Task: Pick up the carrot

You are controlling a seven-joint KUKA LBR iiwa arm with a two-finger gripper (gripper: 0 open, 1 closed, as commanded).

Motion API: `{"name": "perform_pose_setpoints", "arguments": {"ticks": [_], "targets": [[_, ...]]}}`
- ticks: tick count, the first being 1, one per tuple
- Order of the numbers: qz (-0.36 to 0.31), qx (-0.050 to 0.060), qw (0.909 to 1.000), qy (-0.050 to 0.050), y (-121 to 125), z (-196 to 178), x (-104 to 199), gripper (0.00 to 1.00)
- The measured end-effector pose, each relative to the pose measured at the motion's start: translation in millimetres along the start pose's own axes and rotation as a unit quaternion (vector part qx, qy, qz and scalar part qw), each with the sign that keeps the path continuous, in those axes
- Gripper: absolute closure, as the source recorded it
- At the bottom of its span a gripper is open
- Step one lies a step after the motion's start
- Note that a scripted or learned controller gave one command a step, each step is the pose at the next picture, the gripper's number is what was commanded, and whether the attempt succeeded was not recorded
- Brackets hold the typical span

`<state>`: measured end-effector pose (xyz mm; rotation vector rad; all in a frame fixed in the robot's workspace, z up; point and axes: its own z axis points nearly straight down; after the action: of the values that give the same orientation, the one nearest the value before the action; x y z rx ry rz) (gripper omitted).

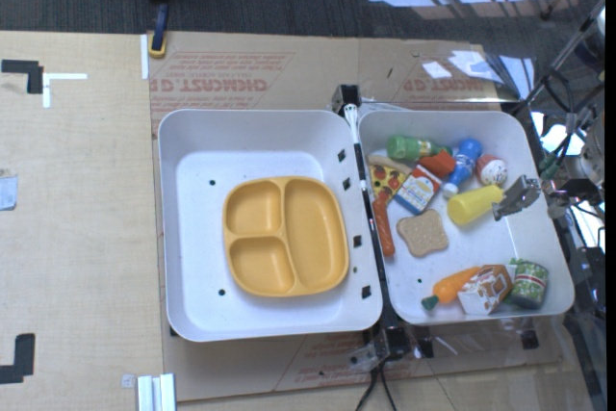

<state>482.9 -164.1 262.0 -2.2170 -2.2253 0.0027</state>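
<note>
- While I hang by the yellow bottle (474, 204), my gripper (521, 194) is open a little, holding nothing.
- The carrot (450, 286) lies low in the right bin (542, 155), beside a carton (486, 291).

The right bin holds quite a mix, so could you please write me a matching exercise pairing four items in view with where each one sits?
Things:
1. carrot
2. slice of bread
3. yellow divided plate
4. gripper

Places:
A. left bin
B. right bin, near the front wall, beside a small carton
C. over the right bin, next to the yellow bottle
D. middle of the right bin's floor

Pairs: 1-B, 2-D, 3-A, 4-C
</note>
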Motion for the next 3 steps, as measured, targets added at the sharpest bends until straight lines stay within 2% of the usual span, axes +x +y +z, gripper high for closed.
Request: {"name": "perform_pose_setpoints", "arguments": {"ticks": [1,2,3], "targets": [[-0.237,-0.001,0.9714,0.001,-1.0,96.6,16.2,0.00],[-0.310,-0.001,0.9507,0.000,-3.9,170.4,45.5,0.00],[-0.308,-0.004,0.9515,-0.001,-1.6,160.9,44.4,1.00]]}}
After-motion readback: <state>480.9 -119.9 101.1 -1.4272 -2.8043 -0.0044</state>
